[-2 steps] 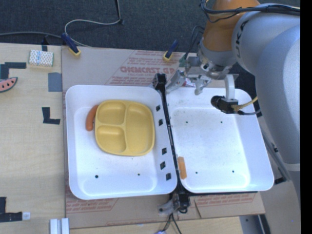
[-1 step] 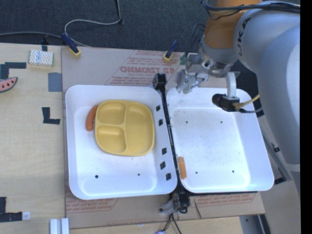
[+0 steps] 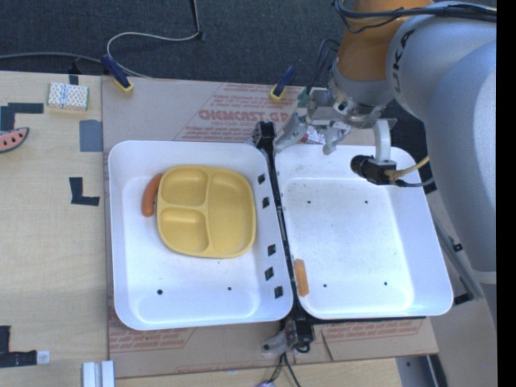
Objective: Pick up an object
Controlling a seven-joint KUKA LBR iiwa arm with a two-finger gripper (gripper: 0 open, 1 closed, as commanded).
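Observation:
A yellow divided plate (image 3: pixel 206 212) lies in the left bin (image 3: pixel 193 301). An orange sausage-shaped piece (image 3: pixel 148 196) rests against the plate's left rim. In the right bin (image 3: pixel 379 264), a small orange piece (image 3: pixel 301 276) lies against the left wall near the front. My gripper (image 3: pixel 308 139) hangs over the back left corner of the right bin, near the divider between the bins. Its fingers (image 3: pixel 285 133) stand apart, open, with nothing between them. It is far from both orange pieces and the plate.
Black clips (image 3: pixel 271 251) run along the divider between the bins. Blue clamps (image 3: pixel 118 72) (image 3: pixel 282 82) hold the cardboard at the back. A checkered block (image 3: pixel 68 96) and a watermelon-slice toy (image 3: pixel 14 139) lie on the bench at far left. A black cable (image 3: pixel 153 37) loops behind.

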